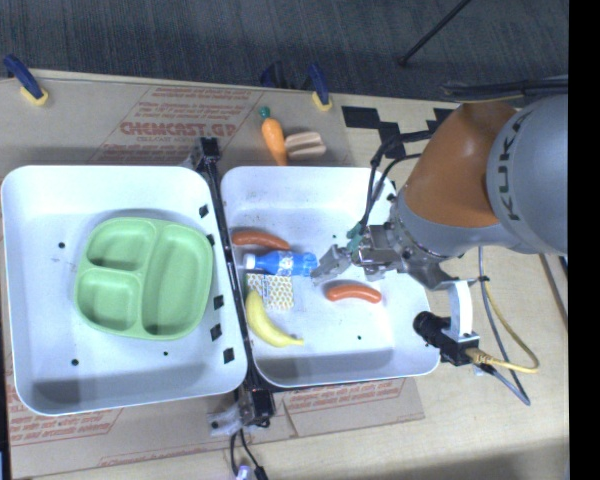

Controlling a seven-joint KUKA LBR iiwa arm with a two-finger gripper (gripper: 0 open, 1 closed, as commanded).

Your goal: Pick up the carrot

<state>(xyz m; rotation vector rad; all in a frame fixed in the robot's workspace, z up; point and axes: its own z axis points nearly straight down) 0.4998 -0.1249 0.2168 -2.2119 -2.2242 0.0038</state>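
The carrot (272, 138), orange with a green top, lies on the cardboard just behind the right bin (310, 188), outside it and beside a brown bun-like toy (305, 145). My gripper (333, 261) hangs low inside the right bin, well in front of the carrot. It sits between a blue bottle (285, 263) on its left and a red sausage (353, 291) just below it. Nothing shows held in it.
The right bin also holds a second sausage (260, 239), a checkered packet (276, 290) and a banana (265, 323). A green divided plate (145, 276) lies in the left bin (30, 208). Blue clamps (320, 86) grip the back edge of the cardboard.
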